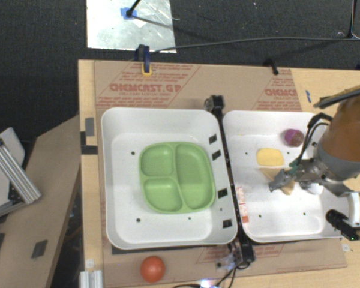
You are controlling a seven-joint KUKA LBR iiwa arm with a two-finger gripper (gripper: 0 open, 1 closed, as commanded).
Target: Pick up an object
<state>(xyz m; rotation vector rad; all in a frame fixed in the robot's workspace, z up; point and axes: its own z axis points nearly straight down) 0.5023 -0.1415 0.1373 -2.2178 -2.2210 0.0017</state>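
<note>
Gripper (pixel 283 183) low in the right bin (pixel 270 224), dark fingertips angled down-left toward the bin floor; impossible to tell whether spread or pressed together, the tip too small and dark to read; nothing visibly pinched. Just above and left of the tip, a yellow object (pixel 269 156), rounded and flattish, lying on the bin floor close to the gripper though contact cannot be confirmed; a tan patch at the tip itself, unclear whether a separate thing or a shadowed edge. Probably light, smooth-skinned and somewhat slippery, likely a plastic or foam toy; best taken across its shorter width, fingers straddling the middle rather than an end. Further up and right, a small purple object (pixel 293 137), round, knobbly-looking, near the bin's back wall; probably light too, apt to roll if nudged. Across the divider, in the left bin (pixel 117 161), a green divided plate (pixel 176 177) sitting flat near the centre, three compartments, all bare. Outside both bins, on the cardboard at the front, an orange-red ball (pixel 152 268).
</note>
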